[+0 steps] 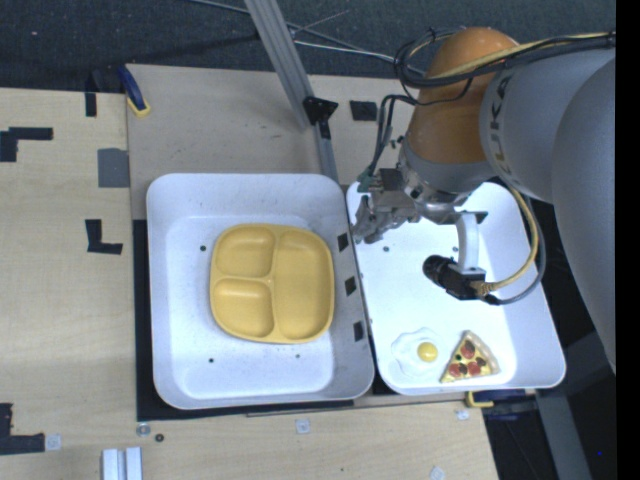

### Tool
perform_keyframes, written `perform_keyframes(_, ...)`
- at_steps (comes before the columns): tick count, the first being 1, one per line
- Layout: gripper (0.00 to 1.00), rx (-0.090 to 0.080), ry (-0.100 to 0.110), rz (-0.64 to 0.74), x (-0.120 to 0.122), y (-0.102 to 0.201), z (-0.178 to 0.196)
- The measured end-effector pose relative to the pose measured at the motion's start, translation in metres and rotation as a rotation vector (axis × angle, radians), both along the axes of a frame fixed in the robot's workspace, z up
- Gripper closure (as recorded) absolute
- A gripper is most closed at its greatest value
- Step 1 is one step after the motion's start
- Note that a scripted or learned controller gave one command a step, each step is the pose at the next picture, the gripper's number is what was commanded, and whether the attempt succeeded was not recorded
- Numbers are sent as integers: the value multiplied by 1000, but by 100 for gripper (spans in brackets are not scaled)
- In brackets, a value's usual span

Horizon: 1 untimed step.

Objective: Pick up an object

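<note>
In the right bin [530, 298], a toy fried egg [418, 349] and a toy pizza slice [470, 358] lie side by side near the front edge. A yellow divided plate [272, 281] rests in the middle of the left bin [180, 268]. My gripper [368, 224] hangs over the right bin's back left corner, close to the wall between the bins. It is well behind the egg and the pizza slice, and I see nothing held in it. The grey arm with its orange band reaches in from the upper right and covers the back of the right bin.
A black fitting with a yellow cable [455, 276] hangs off the wrist over the middle of the right bin. A slanted metal bar [290, 58] stands behind the bins. The wooden bench [60, 268] with black tape marks stretches to the left.
</note>
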<state>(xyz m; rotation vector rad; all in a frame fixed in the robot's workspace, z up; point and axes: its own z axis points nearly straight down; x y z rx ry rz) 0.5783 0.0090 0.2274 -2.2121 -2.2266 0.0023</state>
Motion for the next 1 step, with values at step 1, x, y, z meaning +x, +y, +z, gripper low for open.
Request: perform_keyframes(1, 100, 0, 0, 1, 3, 62, -9)
